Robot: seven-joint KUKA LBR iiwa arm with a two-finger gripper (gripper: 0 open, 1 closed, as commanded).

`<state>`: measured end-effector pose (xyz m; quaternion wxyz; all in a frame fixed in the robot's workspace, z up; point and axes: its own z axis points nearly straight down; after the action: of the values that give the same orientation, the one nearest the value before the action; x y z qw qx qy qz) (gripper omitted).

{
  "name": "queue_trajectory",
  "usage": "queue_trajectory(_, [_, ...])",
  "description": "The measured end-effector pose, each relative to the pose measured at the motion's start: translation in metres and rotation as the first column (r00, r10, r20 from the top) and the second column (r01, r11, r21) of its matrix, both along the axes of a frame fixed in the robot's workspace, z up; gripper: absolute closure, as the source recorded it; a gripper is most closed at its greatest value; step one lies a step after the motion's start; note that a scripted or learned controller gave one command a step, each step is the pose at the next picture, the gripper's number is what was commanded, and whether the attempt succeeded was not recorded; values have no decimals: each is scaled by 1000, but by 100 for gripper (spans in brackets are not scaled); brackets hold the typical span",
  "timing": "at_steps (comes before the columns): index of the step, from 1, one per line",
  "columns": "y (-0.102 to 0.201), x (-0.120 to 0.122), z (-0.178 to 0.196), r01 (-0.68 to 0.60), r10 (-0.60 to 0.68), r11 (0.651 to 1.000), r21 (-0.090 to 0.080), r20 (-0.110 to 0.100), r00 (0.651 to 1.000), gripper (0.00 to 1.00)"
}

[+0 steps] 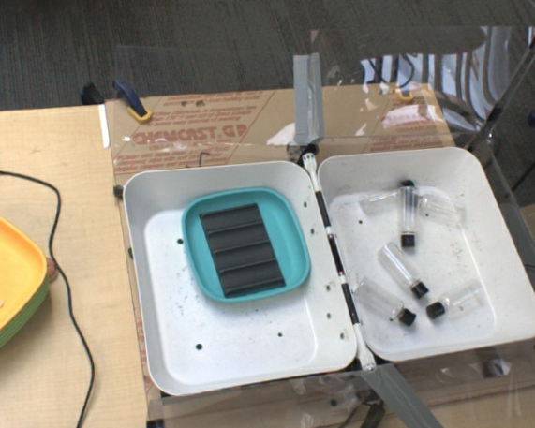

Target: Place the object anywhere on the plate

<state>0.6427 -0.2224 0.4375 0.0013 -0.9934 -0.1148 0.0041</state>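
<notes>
A teal square plate (294,248) lies in the left white bin (167,293), toward its upper middle. A dark grey ribbed block (241,249) rests on the plate's centre. Several clear plastic tubes with black caps lie scattered in the right bin (503,317): one (406,212) near the top, one (403,271) in the middle, and others (446,303) lower right.
Stacked yellow and green plates (1,281) sit on the wooden bench at far left, with a black cable (66,275) looping beside them. Cardboard (203,130) lies behind the bins. A grey bracket (308,101) stands at the bins' top junction.
</notes>
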Motion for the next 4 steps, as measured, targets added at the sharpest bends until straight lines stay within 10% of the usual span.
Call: queue_trajectory(4, [0, 11, 2, 28, -28, 1000, 0, 5, 1000, 0])
